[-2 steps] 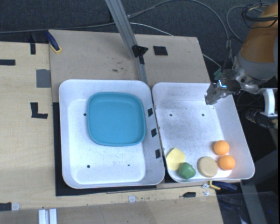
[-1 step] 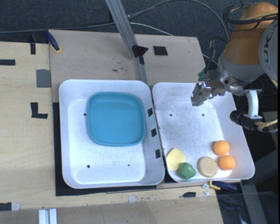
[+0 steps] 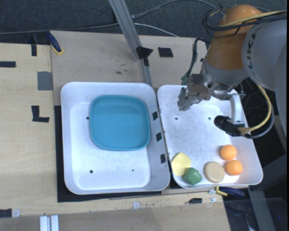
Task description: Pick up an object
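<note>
Gripper [image 3: 186, 101] is being held over right bin [image 3: 202, 129] near its far-left corner; finger state cannot be told. Orange balls [image 3: 228, 152], yellow block [image 3: 180, 163], green piece [image 3: 192, 176], beige disc [image 3: 214, 172] are lying along near edge.

I watch through one fixed camera mounted above the desk [image 3: 19, 129], looking down at a slant. It sits far enough back to frame both white bins, the left bin [image 3: 72, 143] and the right bin [image 3: 202, 134], with the arm [image 3: 241, 37] entering from the right.
</note>
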